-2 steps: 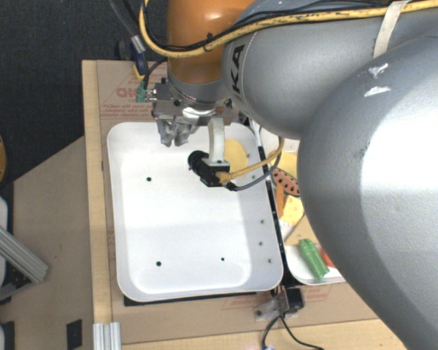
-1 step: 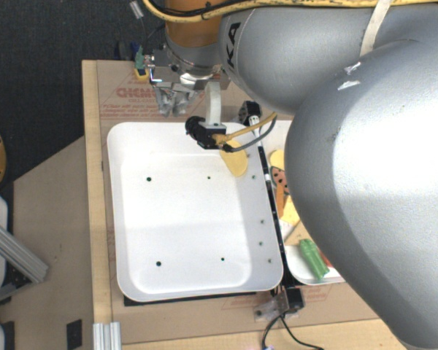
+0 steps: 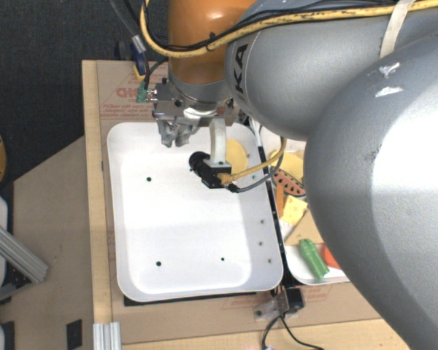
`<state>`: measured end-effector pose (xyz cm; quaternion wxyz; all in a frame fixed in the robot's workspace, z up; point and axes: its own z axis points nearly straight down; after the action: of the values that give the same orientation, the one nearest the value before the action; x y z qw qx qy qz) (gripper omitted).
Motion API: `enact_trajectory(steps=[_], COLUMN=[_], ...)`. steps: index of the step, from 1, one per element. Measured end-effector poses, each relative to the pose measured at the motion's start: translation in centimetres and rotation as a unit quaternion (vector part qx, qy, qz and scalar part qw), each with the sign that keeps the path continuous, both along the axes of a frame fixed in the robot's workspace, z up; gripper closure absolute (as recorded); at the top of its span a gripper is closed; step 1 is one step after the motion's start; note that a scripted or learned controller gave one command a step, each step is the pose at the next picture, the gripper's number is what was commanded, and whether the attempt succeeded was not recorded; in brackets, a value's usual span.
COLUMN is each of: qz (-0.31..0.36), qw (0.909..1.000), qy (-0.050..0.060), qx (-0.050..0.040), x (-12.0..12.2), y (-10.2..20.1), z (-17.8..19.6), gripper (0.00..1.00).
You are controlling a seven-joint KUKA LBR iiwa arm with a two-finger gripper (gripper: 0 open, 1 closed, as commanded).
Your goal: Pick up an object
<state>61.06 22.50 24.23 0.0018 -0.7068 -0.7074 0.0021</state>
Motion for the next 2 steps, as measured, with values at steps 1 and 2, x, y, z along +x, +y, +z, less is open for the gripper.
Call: enact_trajectory(steps=[1,2], qz=[0.000,0.000], qw=[1.0000,1.0000], qy=[-0.007,-0.002], qx=[0.0010,0.0000], x=[5.84,5.54], y=[-0.06,-0.02], z=[3.05,2.43], gripper=[1.00,1.00])
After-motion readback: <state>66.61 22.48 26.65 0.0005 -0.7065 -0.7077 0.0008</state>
